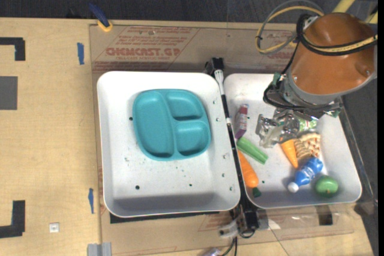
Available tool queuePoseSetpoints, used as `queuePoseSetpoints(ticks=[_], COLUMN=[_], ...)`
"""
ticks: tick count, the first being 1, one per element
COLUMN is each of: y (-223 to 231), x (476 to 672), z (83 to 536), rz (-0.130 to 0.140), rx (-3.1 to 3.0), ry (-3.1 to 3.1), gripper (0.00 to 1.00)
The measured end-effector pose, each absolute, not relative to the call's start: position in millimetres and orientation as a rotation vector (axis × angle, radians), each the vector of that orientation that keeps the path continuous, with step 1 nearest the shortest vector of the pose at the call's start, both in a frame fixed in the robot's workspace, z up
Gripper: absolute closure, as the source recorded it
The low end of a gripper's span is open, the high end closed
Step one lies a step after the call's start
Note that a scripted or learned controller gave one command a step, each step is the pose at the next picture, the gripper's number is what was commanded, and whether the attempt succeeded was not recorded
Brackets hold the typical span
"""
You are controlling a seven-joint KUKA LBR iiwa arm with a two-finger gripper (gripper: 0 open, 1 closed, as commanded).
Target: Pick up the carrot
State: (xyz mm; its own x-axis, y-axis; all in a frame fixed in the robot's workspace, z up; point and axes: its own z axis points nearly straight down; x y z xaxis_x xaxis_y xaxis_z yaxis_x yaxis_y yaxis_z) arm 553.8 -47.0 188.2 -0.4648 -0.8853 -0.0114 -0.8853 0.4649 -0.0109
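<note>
The carrot (248,171) is a small orange toy with a dark green end. It lies in the right bin (347,156) against the left wall, near the front. My gripper (272,130) hangs over the middle of that bin, under the arm's orange band (333,54). It is up and to the right of the carrot, apart from it, with a green stick (252,150) lying between them. Nothing orange shows at the gripper.
The right bin also holds a purple tube (242,119), an orange wedge (290,152), a patterned packet (309,142), a blue bottle (305,173) and a green ball (326,186). In the left bin (114,147) lies a teal divided plate (171,123).
</note>
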Motion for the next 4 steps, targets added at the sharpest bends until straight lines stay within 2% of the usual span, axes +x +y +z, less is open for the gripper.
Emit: queuePoseSetpoints(ticks=[1, 2, 3, 4], y=[-48, -99, -95, -95], x=[552.3, 522.4, 524.5, 524.3], z=[186, 95, 105, 104], rz=[-0.001, -0.004, -0.001, 0.000], rx=[-1.618, -1.567, -1.565, -1.566], ry=[2.681, 2.713, 2.706, 2.707], gripper=[0.00, 0.00, 1.00, 0.00])
